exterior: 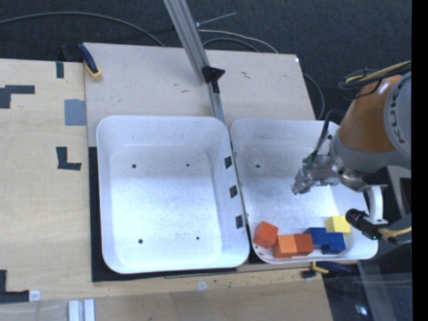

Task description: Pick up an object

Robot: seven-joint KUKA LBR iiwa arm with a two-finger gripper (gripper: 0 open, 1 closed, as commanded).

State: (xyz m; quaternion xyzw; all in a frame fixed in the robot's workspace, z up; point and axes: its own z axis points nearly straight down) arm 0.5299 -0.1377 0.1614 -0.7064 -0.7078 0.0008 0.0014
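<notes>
Along the near wall of the right bin (267,139), a row of blocks is being shown: an orange-red cube (265,234) at the left end, an orange block (287,245) touching a darker orange one (303,243) beside it, then a blue block (328,240) with a yellow block (338,225) just behind it. Above the middle of that bin, well apart from the row, the hand (302,183) is being held by the grey arm (368,136), which is being reached in from the right. No block is being seen at the hand, and its opening cannot be told from this slant. The left bin (160,192) is being shown beside it on the bench (40,172), and a slanted metal rail (190,35) is being seen behind the bins.
</notes>
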